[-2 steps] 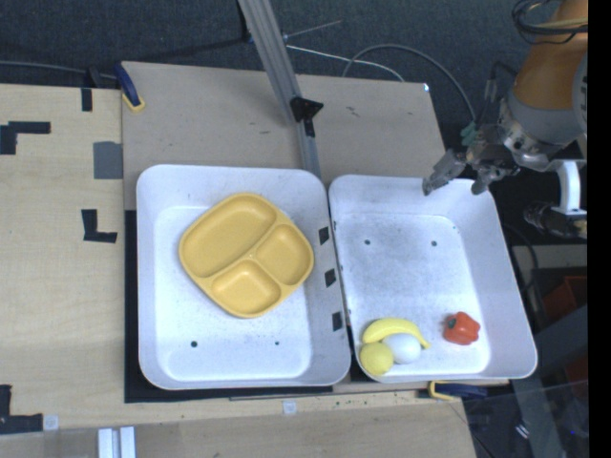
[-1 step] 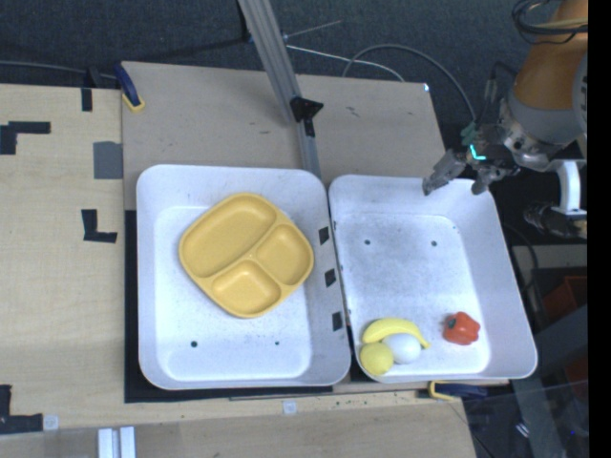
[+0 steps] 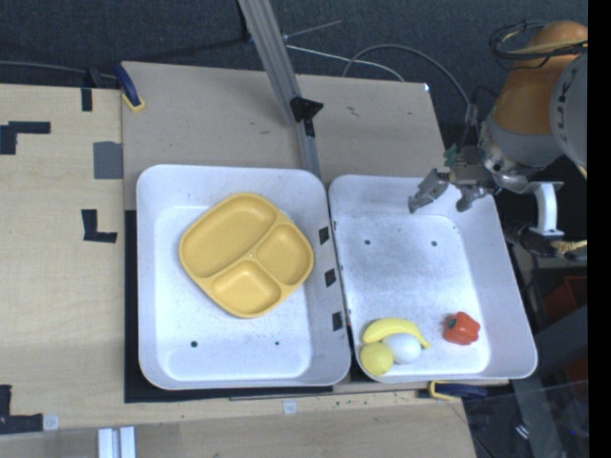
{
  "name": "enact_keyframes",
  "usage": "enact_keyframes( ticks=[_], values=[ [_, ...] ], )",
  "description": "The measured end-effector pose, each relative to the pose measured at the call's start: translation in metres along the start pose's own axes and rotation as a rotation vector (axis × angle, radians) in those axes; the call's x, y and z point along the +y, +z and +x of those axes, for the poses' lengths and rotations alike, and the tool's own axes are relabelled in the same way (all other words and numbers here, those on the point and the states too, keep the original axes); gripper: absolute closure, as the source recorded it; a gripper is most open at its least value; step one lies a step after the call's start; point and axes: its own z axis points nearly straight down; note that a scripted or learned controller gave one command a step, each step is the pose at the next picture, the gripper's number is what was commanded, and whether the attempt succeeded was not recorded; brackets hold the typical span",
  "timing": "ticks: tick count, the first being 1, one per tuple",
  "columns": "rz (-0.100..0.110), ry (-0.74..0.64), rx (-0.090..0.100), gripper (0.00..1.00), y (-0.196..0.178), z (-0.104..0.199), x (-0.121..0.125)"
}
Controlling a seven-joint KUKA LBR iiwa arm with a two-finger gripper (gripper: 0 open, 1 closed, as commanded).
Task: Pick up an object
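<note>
The likeliest things to pick lie huddled at about five o'clock in the right bin point(image 3: 496, 284): a small banana point(image 3: 393, 329) curved over a yellow round fruit point(image 3: 375, 358) and a white ball-like piece point(image 3: 407, 349), the three touching one another, and a red pepper-like piece point(image 3: 461, 328) standing a little apart at their three o'clock. By their look they are toy foods, so I judge them light, stiff and smooth-skinned, apt to roll or squirt sideways under a pinch rather than to crush. The red piece seems the easiest to take, since it stands free; a hold across its widest part, from above, should do. The banana would want a pinch across its middle, but its neighbours crowd it. The yellow divided plate point(image 3: 246, 254) in the left bin point(image 3: 158, 256) is broad and shallow and could be had only by its rim. The jaws point(image 3: 444, 195) hang at the far edge of the right bin, near twelve o'clock of it, spread open with nothing between them. The red piece lies well apart from them toward six o'clock, the cluster toward seven, both by the near wall, which may hamper a finger on that side.
</note>
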Motion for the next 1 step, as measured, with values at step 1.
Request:
enact_keyframes(
  ticks=[1],
  values=[
    [0.002,0.0,0.001,0.0,0.0637,0.001,0.004]
  ],
)
